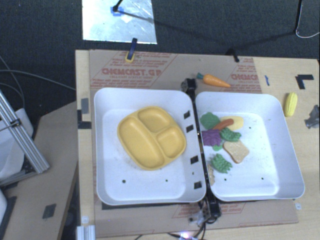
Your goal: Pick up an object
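- Dark carpet lies behind my worktop (60, 134), with a shiny foil sheet (119, 14) lying on it at the far side.
- On the worktop, a printed cardboard sheet (165, 69) carries both bins.
- My left bin (107, 184) holds a yellow divided plate (151, 136), near its middle.
- My right bin (280, 169) holds the toy food I could pick, all clustered by its left wall: a green leafy piece (209, 120), a purple piece (212, 137), a toast slice (236, 151) and a smaller green piece (220, 163) nearest me.
- A toy carrot (214, 80) lies on the cardboard just beyond the bins.
- A toy corn cob (290, 104) lies just outside the right bin's far right corner.
- A grey shape at the right edge looks like my end effector (314, 116), near the corn and outside the bins; I cannot tell whether it is wide or narrow.
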### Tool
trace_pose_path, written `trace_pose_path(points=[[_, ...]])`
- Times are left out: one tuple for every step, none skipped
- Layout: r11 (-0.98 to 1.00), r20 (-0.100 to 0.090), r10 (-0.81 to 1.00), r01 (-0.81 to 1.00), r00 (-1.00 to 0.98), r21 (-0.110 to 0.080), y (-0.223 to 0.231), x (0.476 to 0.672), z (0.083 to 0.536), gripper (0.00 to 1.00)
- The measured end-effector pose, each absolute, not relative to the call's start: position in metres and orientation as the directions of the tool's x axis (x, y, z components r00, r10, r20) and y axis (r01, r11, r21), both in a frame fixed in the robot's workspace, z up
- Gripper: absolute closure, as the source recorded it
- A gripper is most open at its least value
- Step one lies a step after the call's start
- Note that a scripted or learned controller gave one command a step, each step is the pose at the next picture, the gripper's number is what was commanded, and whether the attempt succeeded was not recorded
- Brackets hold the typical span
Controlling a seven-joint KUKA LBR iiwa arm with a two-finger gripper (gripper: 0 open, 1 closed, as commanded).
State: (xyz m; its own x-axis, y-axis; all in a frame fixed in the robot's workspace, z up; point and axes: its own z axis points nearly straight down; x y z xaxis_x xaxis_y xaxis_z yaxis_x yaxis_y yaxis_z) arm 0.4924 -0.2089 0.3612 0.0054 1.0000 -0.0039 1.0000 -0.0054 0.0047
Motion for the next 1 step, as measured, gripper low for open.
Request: trace_pose_path(points=[[0.006,-0.004,1.0,1.0,-0.006,0.008,-0.2055,0.4955,0.3714,1.0]])
